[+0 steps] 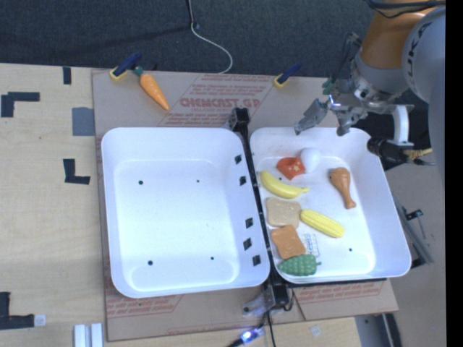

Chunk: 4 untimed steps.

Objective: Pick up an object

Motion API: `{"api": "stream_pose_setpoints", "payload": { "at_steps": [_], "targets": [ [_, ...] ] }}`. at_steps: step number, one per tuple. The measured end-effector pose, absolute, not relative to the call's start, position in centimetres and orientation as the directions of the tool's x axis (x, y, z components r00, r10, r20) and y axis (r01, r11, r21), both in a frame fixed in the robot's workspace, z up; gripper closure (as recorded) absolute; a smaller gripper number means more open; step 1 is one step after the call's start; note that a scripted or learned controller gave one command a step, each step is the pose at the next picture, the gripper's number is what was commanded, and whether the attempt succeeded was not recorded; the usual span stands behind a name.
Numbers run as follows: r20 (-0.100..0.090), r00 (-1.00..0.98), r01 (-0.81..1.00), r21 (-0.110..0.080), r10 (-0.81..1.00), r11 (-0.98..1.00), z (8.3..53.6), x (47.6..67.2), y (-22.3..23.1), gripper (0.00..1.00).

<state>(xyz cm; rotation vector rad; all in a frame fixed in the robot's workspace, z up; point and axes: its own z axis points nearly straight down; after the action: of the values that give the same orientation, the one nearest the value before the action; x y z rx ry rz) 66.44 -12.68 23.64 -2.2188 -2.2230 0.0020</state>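
- The grey arm with its orange band reaches in from the right, and its hand point(323, 120) hangs over the far rim of the right bin point(387, 223).
- The hand's two fingers point(307, 119) are spread apart with nothing between them.
- The right bin holds toy food: a white egg point(310, 157) touching a red piece point(291, 167), perhaps a tomato, with a banana point(281, 186) just below.
- A chicken drumstick point(343, 185) lies to their right.
- Nearer the front lie a slice of bread point(282, 212), a corn cob point(322, 223), an orange-brown slab point(288, 241) and a bumpy green vegetable point(299, 265).
- The left bin point(173, 208) sits alongside.
- A toy carrot point(153, 90) lies on the bench point(43, 215) behind the left bin.
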Motion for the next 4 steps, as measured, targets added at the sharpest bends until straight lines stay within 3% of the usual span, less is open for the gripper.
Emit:
{"api": "stream_pose_setpoints", "payload": {
  "at_steps": [1, 2, 3, 4],
  "targets": [
    [0.001, -0.009, 1.000, -0.005, 1.000, 0.009, 18.1, 66.8, -3.4, 0.00],
    [0.004, -0.014, 1.000, -0.003, 1.000, 0.014, 18.4, 64.8, 8.5, 0.00],
    [0.000, -0.006, 1.000, -0.006, 1.000, 0.006, 17.5, 61.0, 11.8, 0.00],
    [0.000, -0.004, 1.000, -0.005, 1.000, 0.004, 18.5, 61.2, 11.7, 1.00]
  ]
}}
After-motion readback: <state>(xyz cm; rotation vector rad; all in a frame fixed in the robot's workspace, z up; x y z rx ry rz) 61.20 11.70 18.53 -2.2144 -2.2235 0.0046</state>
